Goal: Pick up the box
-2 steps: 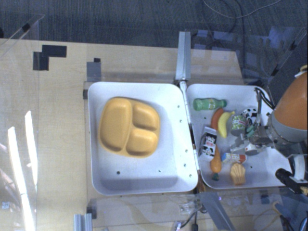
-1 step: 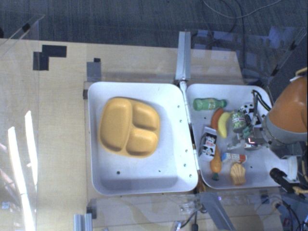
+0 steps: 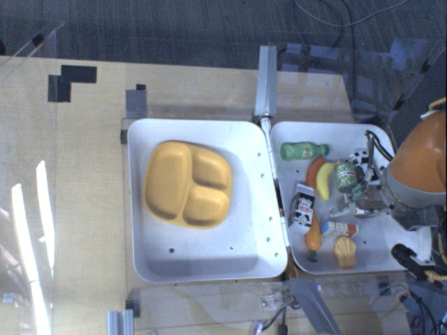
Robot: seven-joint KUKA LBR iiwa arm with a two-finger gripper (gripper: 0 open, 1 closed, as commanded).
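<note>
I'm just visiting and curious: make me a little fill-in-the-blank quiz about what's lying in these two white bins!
1. The yellow tray lying in the left bin has ___ compartments.
2. The green bottle lies in the ___ bin.
3. The small black-and-white box lies near the right bin's ___ wall.
4. The banana lies beside a carrot coloured ___.

Missing words: three; right; left; orange
</note>
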